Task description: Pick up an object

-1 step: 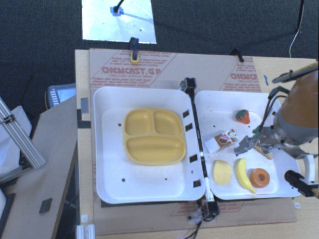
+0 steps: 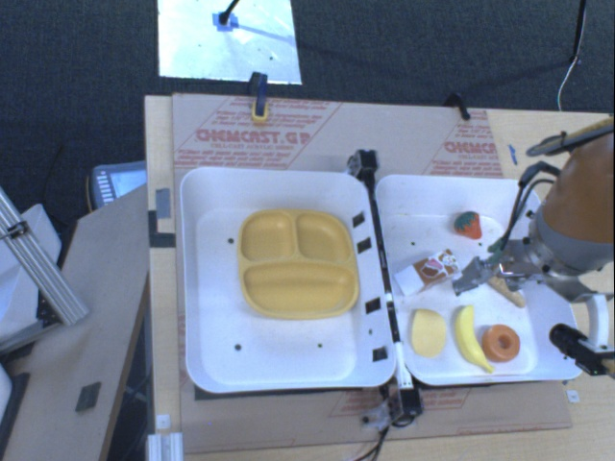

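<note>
Bench inspection, overhead view: you have 2 white bins side by side on a cardboard-covered bench (image 2: 317, 128). The left bin (image 2: 207, 286) carries a yellow tray (image 2: 293, 262) with 3 compartments, lying flat near the bin's centre.

The right bin (image 2: 423, 195) is where your pick candidates lie. A strawberry (image 2: 468, 224) sits toward the far side, well apart from the rest. A small white and red packet (image 2: 430, 270) lies near the bin's middle, close to the divider. Along the near edge you will find 3 items in a row: a pale yellow slice (image 2: 429, 333), a banana (image 2: 471, 335) just beside it, and an orange ring (image 2: 501, 342) touching or nearly touching the banana's right side. A tan stick (image 2: 510, 293) lies partly under the tool.

The arm (image 2: 581, 209) reaches in from the right, its orange band above the wrist. The gripper (image 2: 473, 277) sits low over the right bin, between the packet and the tan stick, above the banana's upper end. You cannot tell from this angle how far the tool is open, and nothing is clearly seen in its grasp. All listed objects rest on the bin floor.
</note>
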`<state>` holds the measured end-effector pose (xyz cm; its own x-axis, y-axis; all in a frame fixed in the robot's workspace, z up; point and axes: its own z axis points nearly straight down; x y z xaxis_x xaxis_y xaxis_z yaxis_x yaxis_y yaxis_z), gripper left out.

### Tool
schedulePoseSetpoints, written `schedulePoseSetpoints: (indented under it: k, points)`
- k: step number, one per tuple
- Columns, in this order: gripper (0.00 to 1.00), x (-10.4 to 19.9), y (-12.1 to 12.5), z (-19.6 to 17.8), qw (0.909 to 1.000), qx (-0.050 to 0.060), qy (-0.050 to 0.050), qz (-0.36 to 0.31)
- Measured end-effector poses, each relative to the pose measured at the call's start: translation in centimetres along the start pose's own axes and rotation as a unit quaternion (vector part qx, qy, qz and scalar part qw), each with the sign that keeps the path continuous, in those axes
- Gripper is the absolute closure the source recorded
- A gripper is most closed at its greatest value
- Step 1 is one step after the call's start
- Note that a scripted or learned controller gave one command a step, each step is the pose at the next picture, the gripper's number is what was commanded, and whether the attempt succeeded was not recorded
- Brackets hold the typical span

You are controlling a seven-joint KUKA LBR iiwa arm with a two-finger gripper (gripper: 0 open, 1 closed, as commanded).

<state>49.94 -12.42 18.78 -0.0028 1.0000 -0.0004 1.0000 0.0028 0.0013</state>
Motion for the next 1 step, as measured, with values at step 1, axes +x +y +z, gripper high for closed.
schedulePoseSetpoints:
  k: [1]
  points:
    - [0.0,-0.33,-0.28,6.2,1.0,0.003,0.001,0.001]
